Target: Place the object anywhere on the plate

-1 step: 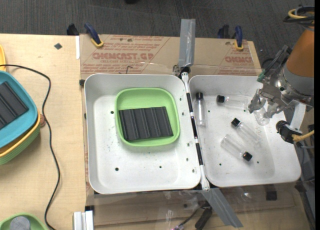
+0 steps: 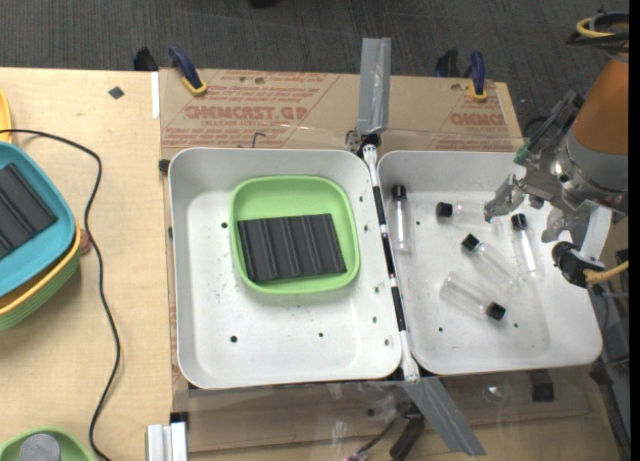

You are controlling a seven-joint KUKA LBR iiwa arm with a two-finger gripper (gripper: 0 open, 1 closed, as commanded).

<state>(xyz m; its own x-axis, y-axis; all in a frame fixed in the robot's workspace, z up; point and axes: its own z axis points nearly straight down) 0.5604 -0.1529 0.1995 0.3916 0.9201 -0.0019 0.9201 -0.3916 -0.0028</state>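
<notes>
Vials (image 2: 478, 299) lie scattered in the right bin (image 2: 560, 349), awaiting pickup; the gripper (image 2: 522, 199) hovers over them, its state unclear, the green plate (image 2: 296, 199) waiting left.

Bright, even overhead light — soft shadows, sharp.

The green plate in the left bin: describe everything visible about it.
The green plate is a light green, rounded-square dish with a raised rim, plastic by its look. It lies flat on the floor of the left white bin, toward the bin's far half and nearer its right wall. A dark grey ribbed rectangular insert lies on its floor, covering most of it, slightly skewed. None of the vials lies on it.
</notes>
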